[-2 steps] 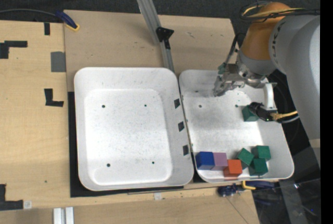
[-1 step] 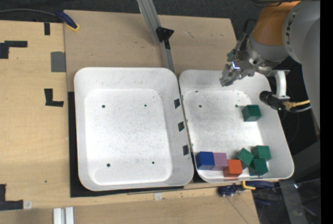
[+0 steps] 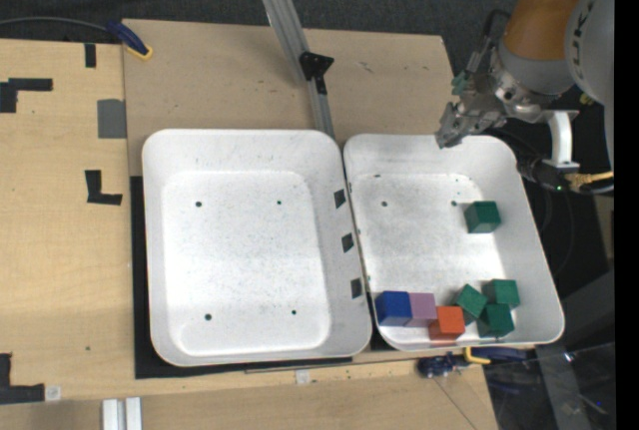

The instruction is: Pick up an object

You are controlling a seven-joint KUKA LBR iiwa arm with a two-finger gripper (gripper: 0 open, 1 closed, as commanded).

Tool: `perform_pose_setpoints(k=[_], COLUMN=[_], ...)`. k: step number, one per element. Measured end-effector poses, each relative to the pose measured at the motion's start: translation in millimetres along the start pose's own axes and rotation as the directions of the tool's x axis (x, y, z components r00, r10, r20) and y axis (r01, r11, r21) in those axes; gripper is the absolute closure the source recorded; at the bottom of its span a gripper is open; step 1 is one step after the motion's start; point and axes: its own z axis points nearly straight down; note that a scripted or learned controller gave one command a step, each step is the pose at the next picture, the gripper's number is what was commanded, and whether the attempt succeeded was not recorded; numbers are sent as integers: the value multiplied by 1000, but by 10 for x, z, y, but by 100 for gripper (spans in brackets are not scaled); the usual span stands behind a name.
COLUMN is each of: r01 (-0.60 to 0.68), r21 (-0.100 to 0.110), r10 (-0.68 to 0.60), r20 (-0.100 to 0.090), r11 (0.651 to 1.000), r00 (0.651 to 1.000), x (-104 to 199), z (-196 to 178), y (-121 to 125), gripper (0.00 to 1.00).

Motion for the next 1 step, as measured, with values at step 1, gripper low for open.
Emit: perform_pose_setpoints(k=[1], r01=[3], r21=[7], r10=[-3], r20=[-2], r11=[1000], r00=[1000], x=[507], z=[40], y=[-239], gripper=[100])
